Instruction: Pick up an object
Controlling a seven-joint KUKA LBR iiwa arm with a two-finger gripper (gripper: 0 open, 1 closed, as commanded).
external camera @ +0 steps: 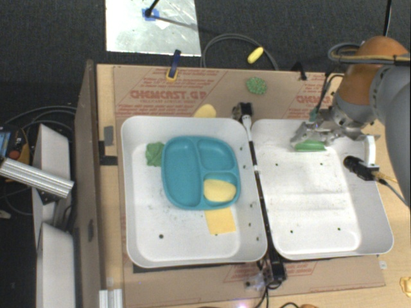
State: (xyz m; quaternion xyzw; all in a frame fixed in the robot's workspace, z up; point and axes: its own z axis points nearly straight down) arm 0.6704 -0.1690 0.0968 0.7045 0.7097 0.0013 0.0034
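Green object (310, 146) just beneath claw (313, 136)

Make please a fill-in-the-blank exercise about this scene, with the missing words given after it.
1. The blue tray lies in the ____ bin.
2. The yellow oval piece rests in a compartment of the ____.
3. The gripper is over the ____ bin, at a green object.
4. The yellow square lies on the left bin's floor, ____ the tray.

Missing words: left; tray; right; outside
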